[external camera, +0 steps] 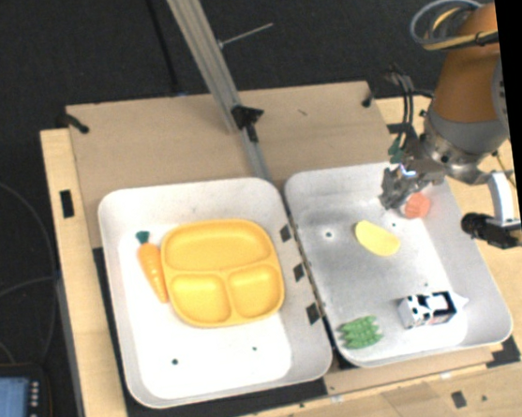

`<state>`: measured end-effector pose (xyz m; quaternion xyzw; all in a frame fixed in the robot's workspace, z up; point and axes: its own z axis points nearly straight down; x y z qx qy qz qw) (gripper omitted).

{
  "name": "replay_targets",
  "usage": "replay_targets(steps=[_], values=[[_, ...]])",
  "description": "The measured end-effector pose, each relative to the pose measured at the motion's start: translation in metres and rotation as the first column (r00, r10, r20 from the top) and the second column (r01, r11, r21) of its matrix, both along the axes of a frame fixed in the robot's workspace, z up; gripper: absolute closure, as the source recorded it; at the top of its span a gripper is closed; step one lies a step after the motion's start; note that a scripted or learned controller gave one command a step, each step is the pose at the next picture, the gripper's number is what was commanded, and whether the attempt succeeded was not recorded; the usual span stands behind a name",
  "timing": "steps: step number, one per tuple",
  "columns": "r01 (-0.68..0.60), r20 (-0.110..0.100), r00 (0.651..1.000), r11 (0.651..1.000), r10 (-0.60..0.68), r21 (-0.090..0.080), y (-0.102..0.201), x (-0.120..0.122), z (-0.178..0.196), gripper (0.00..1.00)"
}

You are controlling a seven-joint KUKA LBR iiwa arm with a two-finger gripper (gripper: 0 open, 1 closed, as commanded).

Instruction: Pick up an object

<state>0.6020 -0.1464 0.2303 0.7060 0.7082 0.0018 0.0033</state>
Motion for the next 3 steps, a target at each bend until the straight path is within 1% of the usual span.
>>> replay_targets(steps=[1,2,3], values=[[0.000,0.000,1.000,1.000,0.000,0.000,-0.002,0.001,0.055,1.00],[-0.003,-0.006,1.000,1.000,0.003,0.003,0.056,-0.008,0.049,1.00],[-0.004,-0.006,1.000,1.000,0.004,0.003,0.111,-0.008,0.051,1.00]])
